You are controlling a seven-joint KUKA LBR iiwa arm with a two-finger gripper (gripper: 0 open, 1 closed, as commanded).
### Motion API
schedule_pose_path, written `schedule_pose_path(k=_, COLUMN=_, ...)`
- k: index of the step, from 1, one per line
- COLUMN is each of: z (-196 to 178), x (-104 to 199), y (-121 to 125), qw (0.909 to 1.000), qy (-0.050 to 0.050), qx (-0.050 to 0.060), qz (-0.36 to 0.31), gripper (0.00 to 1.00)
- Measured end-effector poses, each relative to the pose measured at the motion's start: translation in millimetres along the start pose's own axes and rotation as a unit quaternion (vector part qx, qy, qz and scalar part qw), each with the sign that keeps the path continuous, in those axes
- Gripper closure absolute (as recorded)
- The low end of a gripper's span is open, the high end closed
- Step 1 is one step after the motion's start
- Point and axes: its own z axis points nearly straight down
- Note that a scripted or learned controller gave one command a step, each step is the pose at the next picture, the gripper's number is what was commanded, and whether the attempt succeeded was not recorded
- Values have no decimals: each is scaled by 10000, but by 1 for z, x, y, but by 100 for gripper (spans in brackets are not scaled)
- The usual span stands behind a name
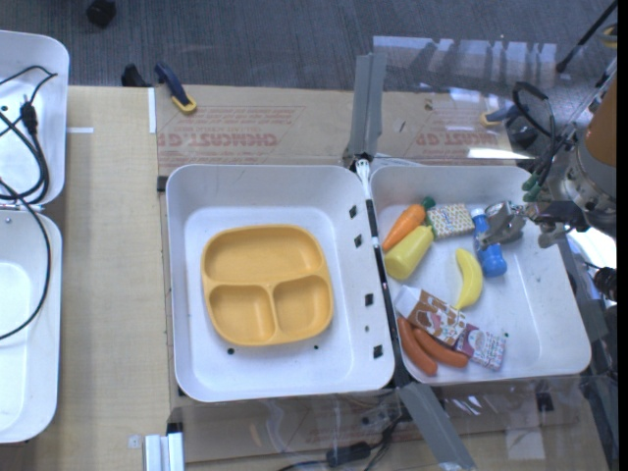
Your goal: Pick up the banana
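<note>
The left bin [186, 263] holds a divided plate [267, 285]. In the right bin [549, 351], the banana [470, 278] lies mid-bin, a carrot [403, 226] and bottle [408, 252] to its left, sausages [430, 346] nearer the front, the tool [510, 222] behind-right.

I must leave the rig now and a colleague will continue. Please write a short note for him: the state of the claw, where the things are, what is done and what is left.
Claw: over the upper right part of the right bin, near the blue bottle. I cannot tell if it is open or shut; nothing shows in it.
Banana: lying in the right bin, below the blue bottle, right of the yellow bottle, apart from the claw.
Yellow tray: in the left bin.
Done: nothing picked up yet.
Left: move the claw down-left to the banana, grip it, lift it.
</note>
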Motion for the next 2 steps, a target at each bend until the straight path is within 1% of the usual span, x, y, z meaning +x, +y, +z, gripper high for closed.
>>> schedule_pose_path(k=1, z=-73, x=-4, y=-34, qw=9896, qy=-7, qx=-6, qz=1436, gripper=0)
schedule_pose_path(k=2, z=85, x=34, y=-20, qw=9879, qy=0, qx=12, qz=1552, gripper=0)
